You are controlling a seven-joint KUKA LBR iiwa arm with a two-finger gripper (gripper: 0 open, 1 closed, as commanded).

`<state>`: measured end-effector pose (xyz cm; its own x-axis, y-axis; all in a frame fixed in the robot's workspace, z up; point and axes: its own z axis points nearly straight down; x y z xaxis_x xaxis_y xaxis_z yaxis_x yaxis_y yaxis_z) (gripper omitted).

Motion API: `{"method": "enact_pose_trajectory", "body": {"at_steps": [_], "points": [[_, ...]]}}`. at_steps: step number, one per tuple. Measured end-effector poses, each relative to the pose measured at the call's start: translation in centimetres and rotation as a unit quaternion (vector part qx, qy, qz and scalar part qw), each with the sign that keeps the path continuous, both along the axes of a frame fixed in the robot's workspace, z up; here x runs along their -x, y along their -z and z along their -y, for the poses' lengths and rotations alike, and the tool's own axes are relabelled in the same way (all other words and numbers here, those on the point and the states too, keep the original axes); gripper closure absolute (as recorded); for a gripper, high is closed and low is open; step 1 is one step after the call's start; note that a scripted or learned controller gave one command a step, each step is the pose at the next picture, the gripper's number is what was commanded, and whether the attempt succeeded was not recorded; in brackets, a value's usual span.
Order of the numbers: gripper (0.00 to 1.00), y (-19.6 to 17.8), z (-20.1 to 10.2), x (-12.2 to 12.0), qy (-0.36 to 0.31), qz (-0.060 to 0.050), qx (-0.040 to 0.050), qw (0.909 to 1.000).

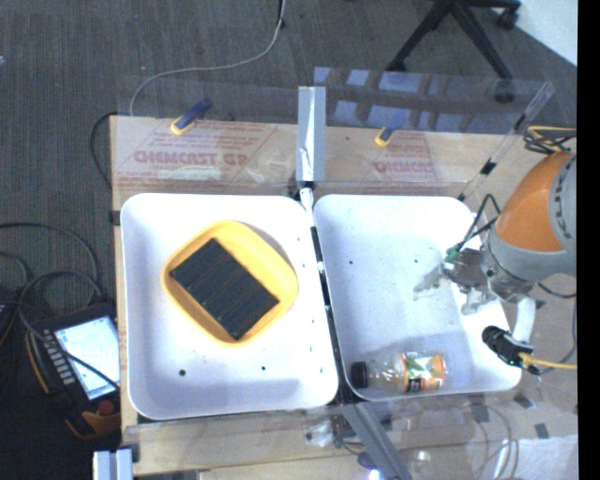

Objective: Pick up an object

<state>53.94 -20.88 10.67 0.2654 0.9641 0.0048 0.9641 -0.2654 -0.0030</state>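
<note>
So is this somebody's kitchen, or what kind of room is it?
Probably a robot lab or workshop, not a kitchen. A grey and orange robot arm reaches over two white bins on a bench, cables trail across the carpet, and an office chair base stands behind.

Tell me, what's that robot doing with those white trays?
The robot's arm reaches in from the right, and its hand hangs over the right bin. It is trying to pick something up. A plastic bottle lies on its side at that bin's near edge, apart from the hand. In the left bin sits a yellow dish with a dark pad.
</note>
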Motion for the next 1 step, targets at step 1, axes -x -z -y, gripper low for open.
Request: {"method": "enact_pose_trajectory", "body": {"at_steps": [1], "points": [[0.0,-4.29,-3.42,-2.13,0.07,-0.001,0.0031,0.9975]]}}
